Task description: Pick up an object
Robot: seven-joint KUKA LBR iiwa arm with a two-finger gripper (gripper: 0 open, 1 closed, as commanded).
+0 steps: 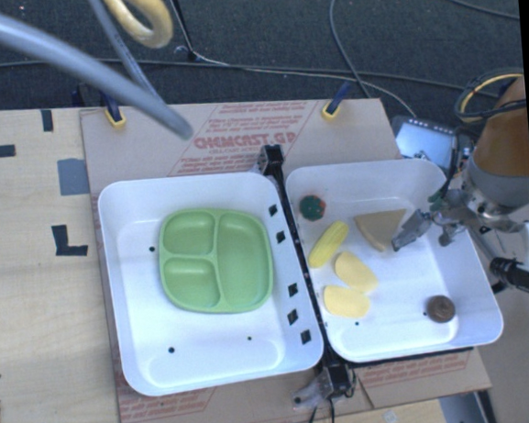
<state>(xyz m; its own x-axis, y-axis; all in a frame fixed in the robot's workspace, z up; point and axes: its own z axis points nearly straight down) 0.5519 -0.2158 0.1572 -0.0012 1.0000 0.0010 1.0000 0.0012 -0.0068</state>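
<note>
- While the arm (503, 153) is reaching in from the right side, its gripper (415, 228) is hanging low over the right bin (477, 325), near the bin's right wall.
- One dark finger is pointing to the left and its tip is sitting just beside the right edge of the beige wedge (379, 228); I cannot tell whether the fingers are spread or pressed together, and I am seeing nothing between them.
- The beige wedge is lying in the upper middle part of the right bin, flat on the bin floor.
- A yellow corn cob (328, 244) is lying at a slant to the left of the wedge, close to the divider between the bins.
- A small green and red ball (312, 207) is resting above the corn cob, near the upper left corner of the right bin.
- Two pale yellow pieces (350, 284) are lying below the corn cob, touching each other.
- A small brown round object (440, 307) is sitting alone in the lower right part of the right bin, well apart from the others.
- A green divided plate (217, 260) is lying in the middle of the left bin (139, 355).
- Both bins are standing side by side on a brown board (239, 130) on the bench (33, 300).
</note>
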